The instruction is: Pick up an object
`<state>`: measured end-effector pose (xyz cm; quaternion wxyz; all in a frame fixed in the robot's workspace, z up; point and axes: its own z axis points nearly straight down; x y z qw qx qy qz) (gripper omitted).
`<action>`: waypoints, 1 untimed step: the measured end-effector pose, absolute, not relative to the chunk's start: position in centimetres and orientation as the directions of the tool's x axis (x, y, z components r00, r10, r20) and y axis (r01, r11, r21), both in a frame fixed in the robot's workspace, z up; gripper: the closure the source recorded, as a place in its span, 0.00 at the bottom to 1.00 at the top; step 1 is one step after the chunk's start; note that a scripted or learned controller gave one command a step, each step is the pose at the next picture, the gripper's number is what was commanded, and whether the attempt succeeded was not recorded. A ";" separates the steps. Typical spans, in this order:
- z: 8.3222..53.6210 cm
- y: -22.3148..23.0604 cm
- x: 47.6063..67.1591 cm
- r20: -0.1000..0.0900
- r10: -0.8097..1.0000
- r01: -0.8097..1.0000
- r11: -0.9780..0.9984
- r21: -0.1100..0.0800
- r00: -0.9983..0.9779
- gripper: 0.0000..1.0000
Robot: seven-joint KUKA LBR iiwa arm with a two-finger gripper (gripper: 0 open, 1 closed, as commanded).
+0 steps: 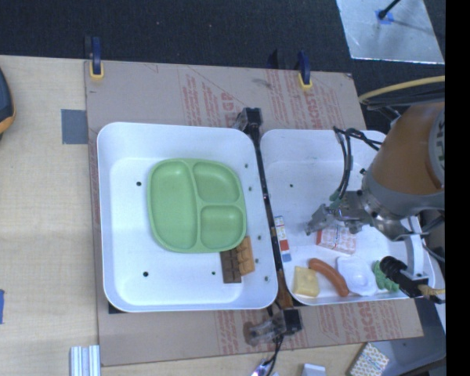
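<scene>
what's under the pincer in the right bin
Beneath the pincer lies a flat red and white packet on the right bin floor. The arm's wrist covers the packet's upper edge, so whether the pincer touches it cannot be told.

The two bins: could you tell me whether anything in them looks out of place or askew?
Nothing looks spilled or damaged. The green divided plate lies flat in the left bin, and a brown block rests tilted beside its lower right corner. In the right bin, a sausage lies diagonally among small items.

Grey arm with orange band reaching in from right, pincer lowered
</scene>
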<state>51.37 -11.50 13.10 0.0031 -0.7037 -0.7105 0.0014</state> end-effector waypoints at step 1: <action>12.4 -12.9 59.2 -0.002 1.000 1.000 0.006 0.004 -0.006 0.00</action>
